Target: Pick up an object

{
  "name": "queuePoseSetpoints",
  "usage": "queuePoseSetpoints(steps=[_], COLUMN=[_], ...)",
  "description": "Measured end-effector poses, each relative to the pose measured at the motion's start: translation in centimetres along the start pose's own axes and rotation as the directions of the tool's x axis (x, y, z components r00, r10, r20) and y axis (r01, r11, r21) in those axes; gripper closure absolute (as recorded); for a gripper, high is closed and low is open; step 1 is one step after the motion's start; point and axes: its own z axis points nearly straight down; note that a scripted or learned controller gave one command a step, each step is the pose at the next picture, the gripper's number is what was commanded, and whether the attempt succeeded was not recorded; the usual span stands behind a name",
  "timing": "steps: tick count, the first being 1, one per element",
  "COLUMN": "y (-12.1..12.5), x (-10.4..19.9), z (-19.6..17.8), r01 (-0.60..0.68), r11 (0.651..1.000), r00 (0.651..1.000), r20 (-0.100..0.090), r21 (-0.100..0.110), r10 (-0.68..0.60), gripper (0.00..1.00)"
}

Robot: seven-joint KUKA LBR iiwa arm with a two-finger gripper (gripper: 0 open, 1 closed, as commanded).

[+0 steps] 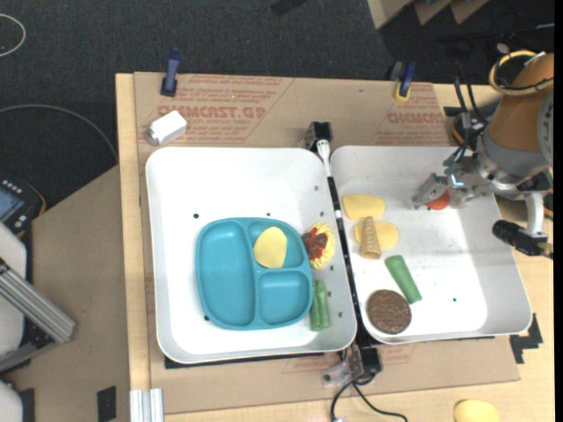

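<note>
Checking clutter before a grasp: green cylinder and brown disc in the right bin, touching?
Apart. The camera view shows a thin strip of white bin floor between the green cylinder's lower end and the brown disc's upper rim, though the gap is narrow.

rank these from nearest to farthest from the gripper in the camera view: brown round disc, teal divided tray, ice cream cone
Measured from the gripper, in the right bin's upper part:
1. ice cream cone, right bin, near the divider.
2. brown round disc, right bin's near edge.
3. teal divided tray, left bin, across the divider.
</note>
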Motion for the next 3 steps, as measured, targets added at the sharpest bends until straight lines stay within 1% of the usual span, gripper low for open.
queuePoseSetpoints(steps=[1, 2, 3], y=[0.5, 0.2, 3.8], x=[0.0, 0.0, 1.1], z=[0.1, 0.0, 0.0], r01=[-0.002, 0.0, -0.003], r11=[1.0, 1.0, 1.0], r00=[1.0, 1.0, 1.0], r20=[-0.002, 0.0, 0.01], r21=[0.005, -0.001, 0.0], r10=[0.002, 0.0, 0.003], gripper=[0.0, 0.0, 0.0])
